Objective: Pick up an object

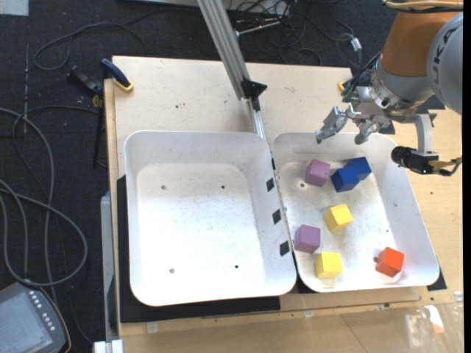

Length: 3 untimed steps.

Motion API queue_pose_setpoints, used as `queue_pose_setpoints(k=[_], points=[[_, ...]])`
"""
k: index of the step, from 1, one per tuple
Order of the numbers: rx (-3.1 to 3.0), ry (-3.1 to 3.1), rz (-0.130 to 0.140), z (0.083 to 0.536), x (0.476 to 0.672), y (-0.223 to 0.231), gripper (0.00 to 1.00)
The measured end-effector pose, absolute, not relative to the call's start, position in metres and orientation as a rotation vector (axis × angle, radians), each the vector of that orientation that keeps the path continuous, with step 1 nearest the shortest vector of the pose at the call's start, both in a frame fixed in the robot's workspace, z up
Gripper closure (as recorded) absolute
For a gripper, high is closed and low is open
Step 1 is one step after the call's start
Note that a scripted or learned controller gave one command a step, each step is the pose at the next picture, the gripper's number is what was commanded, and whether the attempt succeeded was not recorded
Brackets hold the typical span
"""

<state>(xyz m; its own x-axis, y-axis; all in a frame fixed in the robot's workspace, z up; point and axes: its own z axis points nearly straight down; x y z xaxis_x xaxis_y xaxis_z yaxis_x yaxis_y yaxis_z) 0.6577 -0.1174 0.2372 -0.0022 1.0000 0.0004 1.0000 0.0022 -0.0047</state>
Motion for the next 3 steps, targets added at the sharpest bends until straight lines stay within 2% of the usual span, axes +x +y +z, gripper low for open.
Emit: queue_pose_setpoints(k=[1,3], points=[[-2.218,-2.226,0.001,0.24,0.659,-0.117,0.0],[-2.219,-2.217,0.006,0.13,0.649,-0.122,0.0]])
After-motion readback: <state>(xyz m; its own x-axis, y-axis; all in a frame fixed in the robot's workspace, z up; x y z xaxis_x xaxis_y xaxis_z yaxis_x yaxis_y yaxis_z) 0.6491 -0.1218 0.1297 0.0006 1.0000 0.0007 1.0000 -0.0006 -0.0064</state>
